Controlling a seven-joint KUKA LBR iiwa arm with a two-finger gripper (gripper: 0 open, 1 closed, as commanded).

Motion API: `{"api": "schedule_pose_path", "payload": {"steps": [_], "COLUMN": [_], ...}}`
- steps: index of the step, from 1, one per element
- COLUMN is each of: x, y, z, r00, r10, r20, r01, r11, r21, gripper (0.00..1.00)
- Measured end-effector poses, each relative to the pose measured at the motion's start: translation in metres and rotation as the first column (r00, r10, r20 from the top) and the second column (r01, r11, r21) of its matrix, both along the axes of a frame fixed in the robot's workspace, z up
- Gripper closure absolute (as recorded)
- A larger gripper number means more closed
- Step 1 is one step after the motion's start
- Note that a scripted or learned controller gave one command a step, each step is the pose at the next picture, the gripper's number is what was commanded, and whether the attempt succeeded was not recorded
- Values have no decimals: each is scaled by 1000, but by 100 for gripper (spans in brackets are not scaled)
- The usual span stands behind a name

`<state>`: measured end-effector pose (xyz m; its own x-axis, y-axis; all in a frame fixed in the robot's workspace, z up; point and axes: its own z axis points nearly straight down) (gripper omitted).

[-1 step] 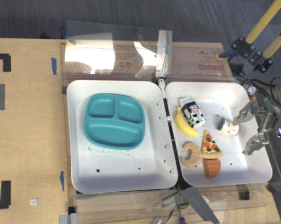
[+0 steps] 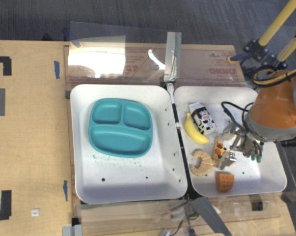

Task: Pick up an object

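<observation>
My gripper (image 2: pixel 229 155) hangs low over the right bin (image 2: pixel 273 181), reaching in from the right under the orange wrist band. Right beside it on its left lies a small yellow and red item (image 2: pixel 219 149), touching or nearly touching the gripper; I cannot tell whether it is held. A yellow banana (image 2: pixel 194 130) lies at the bin's left side, next to a black and white carton (image 2: pixel 202 119). A tan pastry-shaped toy (image 2: pixel 202 162) sits near the front left, and an orange block (image 2: pixel 225 181) rests just below the gripper.
The left bin (image 2: pixel 84 176) holds a teal divided plate (image 2: pixel 121 127). A raised divider (image 2: pixel 176 132) separates the two bins. Black cables (image 2: pixel 233 109) trail from the wrist over the right bin's back part. Yellow poles (image 2: pixel 280 18) stand at the upper right.
</observation>
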<state>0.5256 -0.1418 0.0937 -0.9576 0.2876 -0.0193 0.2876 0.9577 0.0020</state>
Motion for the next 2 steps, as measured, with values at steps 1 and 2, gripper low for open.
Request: {"api": "schedule_pose_path", "payload": {"steps": [1,2], "x": [4,-2], "y": [0,45], "z": [15,31], "r00": [1000,900], "r10": [1,-437], "r20": [14,-14], "r01": [-1,437], "r11": [1000,900], "r21": [-4,6], "gripper": [100,100]}}
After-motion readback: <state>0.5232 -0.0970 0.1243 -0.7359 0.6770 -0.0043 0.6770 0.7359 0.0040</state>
